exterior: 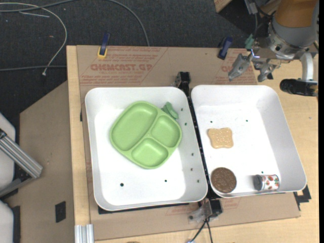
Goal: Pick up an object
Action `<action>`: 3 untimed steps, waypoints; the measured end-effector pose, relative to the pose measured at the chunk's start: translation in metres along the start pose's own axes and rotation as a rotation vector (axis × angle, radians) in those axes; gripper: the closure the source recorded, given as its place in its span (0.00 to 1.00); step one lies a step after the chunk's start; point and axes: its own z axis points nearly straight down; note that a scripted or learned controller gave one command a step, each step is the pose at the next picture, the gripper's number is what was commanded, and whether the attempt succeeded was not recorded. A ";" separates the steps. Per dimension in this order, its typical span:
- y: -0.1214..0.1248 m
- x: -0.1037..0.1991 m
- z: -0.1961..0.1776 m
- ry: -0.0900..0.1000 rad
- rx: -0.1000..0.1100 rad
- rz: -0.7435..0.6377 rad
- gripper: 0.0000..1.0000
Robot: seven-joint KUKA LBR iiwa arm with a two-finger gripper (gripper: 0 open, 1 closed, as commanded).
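Note:
My gripper hangs open above the far rim of the right bin, its two fingers spread apart with nothing between them. Inside that bin lie a tan toast-shaped piece near the left wall, a brown round disc at the near left corner, and a small can on its side near the front rim. The left bin holds a green divided plate with a small green item at its far right edge.
Both bins rest on a cardboard sheet with blue clamps at its far edge. A black clip sits between the bins at the back. Cables trail over the dark floor behind.

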 end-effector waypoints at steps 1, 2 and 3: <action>0.003 -0.001 0.043 0.000 0.005 0.001 0.00; 0.004 0.010 0.095 0.001 0.005 -0.001 0.00; -0.003 0.005 0.141 0.000 0.005 0.001 0.00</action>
